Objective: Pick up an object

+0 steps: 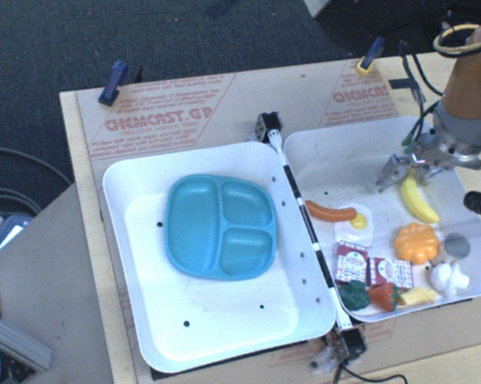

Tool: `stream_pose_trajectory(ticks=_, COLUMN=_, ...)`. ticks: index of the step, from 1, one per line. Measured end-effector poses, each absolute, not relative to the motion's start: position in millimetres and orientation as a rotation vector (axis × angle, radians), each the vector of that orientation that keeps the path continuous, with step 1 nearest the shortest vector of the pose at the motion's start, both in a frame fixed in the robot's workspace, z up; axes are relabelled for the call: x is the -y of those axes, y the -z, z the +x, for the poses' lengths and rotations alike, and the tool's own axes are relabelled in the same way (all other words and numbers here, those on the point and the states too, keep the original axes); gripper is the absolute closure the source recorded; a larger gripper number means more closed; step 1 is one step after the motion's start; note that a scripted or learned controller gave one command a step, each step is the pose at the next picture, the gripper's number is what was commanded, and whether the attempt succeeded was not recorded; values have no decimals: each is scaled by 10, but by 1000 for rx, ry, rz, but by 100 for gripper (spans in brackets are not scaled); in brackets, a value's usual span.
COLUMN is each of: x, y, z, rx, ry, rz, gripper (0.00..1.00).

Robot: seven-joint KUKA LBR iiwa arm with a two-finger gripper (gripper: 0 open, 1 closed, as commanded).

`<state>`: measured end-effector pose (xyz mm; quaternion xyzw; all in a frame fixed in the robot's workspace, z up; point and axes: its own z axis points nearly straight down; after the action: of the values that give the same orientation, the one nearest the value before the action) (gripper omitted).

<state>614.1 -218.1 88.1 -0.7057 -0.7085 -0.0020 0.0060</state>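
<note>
Your bench is a cardboard-topped board (210, 102) on dark carpet, carrying two shallow white bins, and the right bin (332, 151) is the landmark here. Inside its far right part the gripper (412, 164) hangs low with its metal fingers (391, 176) spread apart and nothing between them, just above the upper tip of the banana (418, 200), which I judge it is lining up on because that fruit lies clear of the clutter. The banana is yellow, gently curved, flat on the bin floor; nearer you sit an orange pumpkin (416, 243) and a sausage (330, 211), while a blue divided plate (220, 226) fills the bin left of it.
</note>
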Motion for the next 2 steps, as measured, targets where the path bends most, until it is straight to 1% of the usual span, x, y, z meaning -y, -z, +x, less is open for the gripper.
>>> stream_pose_trajectory(ticks=1, x=2203, y=-996, z=6150, rx=2223, ry=3, rz=-2214, gripper=100)
stream_pose_trajectory(ticks=2, x=1258, y=-1439, z=5246, rx=2221, ry=0, rz=-2218, gripper=100)
